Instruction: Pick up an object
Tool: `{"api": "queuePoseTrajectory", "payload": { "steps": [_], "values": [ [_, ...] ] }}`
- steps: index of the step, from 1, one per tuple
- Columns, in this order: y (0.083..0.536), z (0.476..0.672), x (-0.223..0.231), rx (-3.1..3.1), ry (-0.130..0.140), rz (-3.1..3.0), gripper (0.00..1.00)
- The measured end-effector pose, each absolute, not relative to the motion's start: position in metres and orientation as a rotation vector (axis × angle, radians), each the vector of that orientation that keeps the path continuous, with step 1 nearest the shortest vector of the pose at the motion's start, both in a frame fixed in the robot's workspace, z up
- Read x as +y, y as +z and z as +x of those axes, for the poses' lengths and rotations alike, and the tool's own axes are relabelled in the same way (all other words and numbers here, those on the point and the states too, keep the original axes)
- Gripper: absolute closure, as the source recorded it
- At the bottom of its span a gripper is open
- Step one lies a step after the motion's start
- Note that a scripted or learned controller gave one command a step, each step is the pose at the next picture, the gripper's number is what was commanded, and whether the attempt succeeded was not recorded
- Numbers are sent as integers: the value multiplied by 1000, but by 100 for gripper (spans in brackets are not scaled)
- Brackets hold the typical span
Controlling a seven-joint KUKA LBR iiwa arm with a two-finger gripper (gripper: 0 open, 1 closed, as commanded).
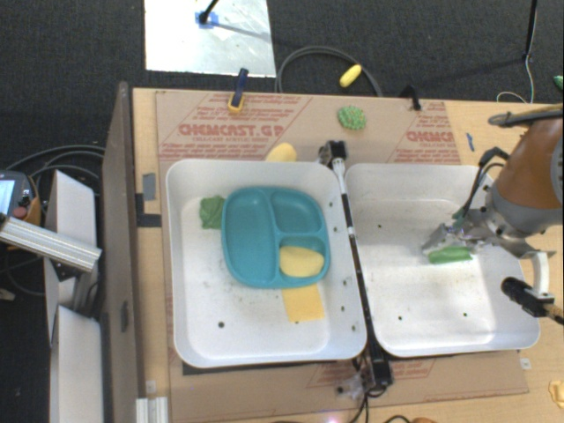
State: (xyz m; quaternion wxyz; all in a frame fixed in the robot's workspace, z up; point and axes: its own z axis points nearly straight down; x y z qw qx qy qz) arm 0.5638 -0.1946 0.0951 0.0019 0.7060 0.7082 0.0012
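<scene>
My gripper [445, 241] hangs low in the right bin [414, 324], and whether my fingers stand wide or narrow I cannot tell. A small green object [451, 255] lies on the bin floor just under and beside my fingertips. Well off to their left, the left bin [189, 324] bears a teal divided plate [256, 241] with a yellow piece [301, 261].

A small green oblong object [451, 255] lies flat on the floor of the right white bin [414, 324], toward its right side, its long axis running roughly left to right. The gripper [448, 241] sits right at it, touching its upper edge; whether it is gripped cannot be told.
</scene>
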Motion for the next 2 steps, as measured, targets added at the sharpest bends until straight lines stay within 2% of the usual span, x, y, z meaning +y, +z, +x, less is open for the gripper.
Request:
{"api": "queuePoseTrajectory", "payload": {
  "steps": [1, 2],
  "values": [
    [165, 594, -132, 2229, 10, 2204, 100],
    [196, 552, -76, 2233, 3, 2212, 100]
  ]
}}
